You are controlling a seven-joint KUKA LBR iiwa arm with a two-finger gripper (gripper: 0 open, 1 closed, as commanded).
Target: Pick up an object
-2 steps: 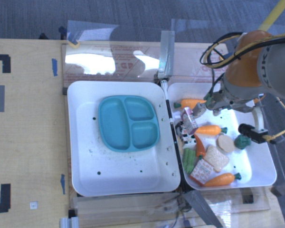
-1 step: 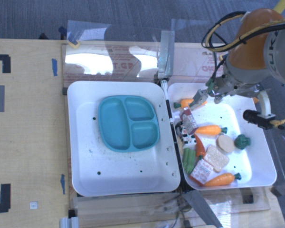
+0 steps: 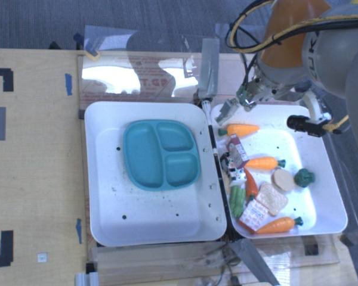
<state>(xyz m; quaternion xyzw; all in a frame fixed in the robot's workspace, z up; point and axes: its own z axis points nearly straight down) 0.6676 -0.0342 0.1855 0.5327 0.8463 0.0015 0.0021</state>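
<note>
The right bin [image 3: 322, 204] holds several toy foods. An orange carrot [image 3: 243, 128] lies near its back left corner, a second carrot [image 3: 264, 163] in the middle and a third [image 3: 277, 224] at the front. Between them are a broccoli floret [image 3: 303, 176], a round bread slice [image 3: 283, 179], a cracker [image 3: 271, 196], a green vegetable [image 3: 237, 199] and a wrapped bar [image 3: 237, 148]. My gripper [image 3: 234, 105] hangs over the bin's back left corner, just above and left of the first carrot, with nothing visibly held.
A teal divided plate [image 3: 162, 154] lies in the left bin [image 3: 107, 207]. The ridge between the bins [image 3: 216, 159] runs right beside the food pile. A clear plastic sheet [image 3: 143, 76] stands behind the left bin. The arm's orange band [image 3: 295, 22] and cables loom over the back right.
</note>
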